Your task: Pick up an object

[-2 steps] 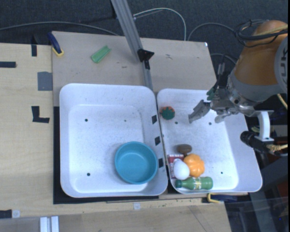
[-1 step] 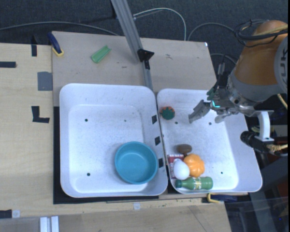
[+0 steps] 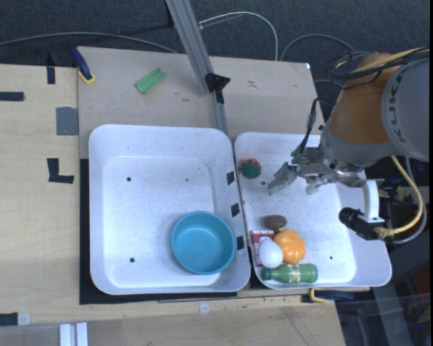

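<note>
**benchwatcher:** Going from the front edge back. Right bin (image 3: 346,265), near wall: a green bottle (image 3: 291,273) lying on its side. Just behind it a white egg (image 3: 270,254) touching an orange fruit (image 3: 291,245), and a small red-and-white box (image 3: 260,235) tucked against the bin's left wall. A brown, flattish lump (image 3: 275,222) sits right behind the fruit. All of that is bunched in the near-left corner.

**gripnerd:** And the left bin?

**benchwatcher:** Left bin (image 3: 115,193) has a blue bowl (image 3: 203,241) upright, near the front right part of it, close to the divider.

**gripnerd:** Where's the gripper in all this?

**benchwatcher:** The gripper (image 3: 297,181) is over the middle of the right bin, behind the pile and well apart from it. Fingers (image 3: 279,179) look spread, with nothing between them. One points left toward the divider.

**gripnerd:** Anything closer to it?

**benchwatcher:** A little ball, green with red on it (image 3: 251,168), sits near the far-left corner of the right bin, just left of the finger tip but not touching as far as I can see.

**gripnerd:** Behind the bins?

**benchwatcher:** A brown board (image 3: 130,107) with a green block (image 3: 150,81) lying on it, a blue and yellow clamp (image 3: 82,65) at its far-left corner, and a grey pole (image 3: 191,34) running back from between the bins.
</note>
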`<state>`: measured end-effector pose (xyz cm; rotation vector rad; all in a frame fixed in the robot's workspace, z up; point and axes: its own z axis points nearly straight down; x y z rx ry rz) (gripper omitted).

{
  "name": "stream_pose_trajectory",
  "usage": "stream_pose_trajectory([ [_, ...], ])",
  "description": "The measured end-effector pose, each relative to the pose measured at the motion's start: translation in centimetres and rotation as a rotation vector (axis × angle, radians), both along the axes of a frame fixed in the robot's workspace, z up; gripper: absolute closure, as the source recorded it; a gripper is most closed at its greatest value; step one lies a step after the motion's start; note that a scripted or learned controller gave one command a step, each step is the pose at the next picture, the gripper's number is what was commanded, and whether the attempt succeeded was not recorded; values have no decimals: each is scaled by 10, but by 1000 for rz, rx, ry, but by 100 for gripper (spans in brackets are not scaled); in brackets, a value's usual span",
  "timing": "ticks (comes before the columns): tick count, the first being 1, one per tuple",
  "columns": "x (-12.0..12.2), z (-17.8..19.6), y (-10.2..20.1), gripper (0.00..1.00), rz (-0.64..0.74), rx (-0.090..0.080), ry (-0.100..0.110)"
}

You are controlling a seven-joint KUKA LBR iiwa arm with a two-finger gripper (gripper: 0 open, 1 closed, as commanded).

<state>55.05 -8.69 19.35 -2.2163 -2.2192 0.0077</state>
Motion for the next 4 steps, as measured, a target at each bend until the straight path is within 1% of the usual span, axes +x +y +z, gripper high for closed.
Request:
stream_pose_trajectory([
  [1, -3, -45, -4, 0, -1, 0, 1],
  [2, -5, -99, -4, 0, 0, 0, 1],
  [3, -4, -87, -3, 100, 2, 1, -2],
  [4, -12, -32, -7, 100, -1, -1, -10],
])
